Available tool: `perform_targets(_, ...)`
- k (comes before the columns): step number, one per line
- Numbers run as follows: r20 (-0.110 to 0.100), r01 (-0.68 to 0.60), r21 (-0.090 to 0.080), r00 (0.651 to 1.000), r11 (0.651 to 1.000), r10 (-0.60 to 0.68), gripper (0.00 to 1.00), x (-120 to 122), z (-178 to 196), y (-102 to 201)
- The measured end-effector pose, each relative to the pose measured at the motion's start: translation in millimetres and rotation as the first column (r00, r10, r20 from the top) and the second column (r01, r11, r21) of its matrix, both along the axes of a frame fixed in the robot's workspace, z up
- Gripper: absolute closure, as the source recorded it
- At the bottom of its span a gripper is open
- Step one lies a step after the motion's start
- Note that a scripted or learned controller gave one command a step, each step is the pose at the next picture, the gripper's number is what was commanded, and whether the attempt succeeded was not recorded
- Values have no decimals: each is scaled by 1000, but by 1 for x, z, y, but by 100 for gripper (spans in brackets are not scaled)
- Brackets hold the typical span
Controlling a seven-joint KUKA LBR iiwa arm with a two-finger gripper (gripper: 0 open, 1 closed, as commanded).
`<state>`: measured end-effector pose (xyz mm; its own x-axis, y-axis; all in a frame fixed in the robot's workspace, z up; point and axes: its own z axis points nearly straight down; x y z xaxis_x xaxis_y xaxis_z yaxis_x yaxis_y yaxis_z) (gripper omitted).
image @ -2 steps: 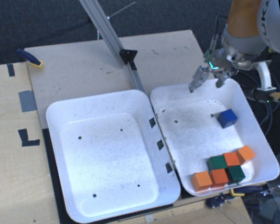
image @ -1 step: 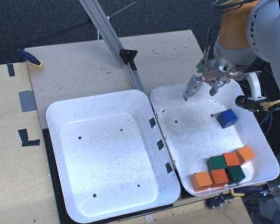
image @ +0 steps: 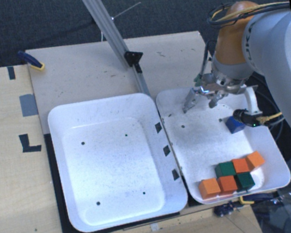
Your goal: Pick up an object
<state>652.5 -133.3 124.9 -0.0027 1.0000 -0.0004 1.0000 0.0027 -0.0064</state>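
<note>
Several orange and green blocks lie clustered at the near end of the right bin (image: 194,143): an orange block (image: 209,187) at the left, a green block (image: 225,169), another orange block (image: 255,159) at the right and a dark green one (image: 245,180). My gripper (image: 199,101) hangs over the far end of the same bin, well away from the blocks. Its two fingers are spread apart with nothing between them.
The left bin (image: 111,157) sits beside the right one. A slanted metal pole (image: 112,30) crosses the bench behind the bins. A blue part with cables (image: 235,123) hangs off the arm over the right bin's right side.
</note>
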Motion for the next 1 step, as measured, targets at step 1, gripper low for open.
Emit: perform_targets(1,0,0,0,1000,1000,0,0,-1,-36,1)
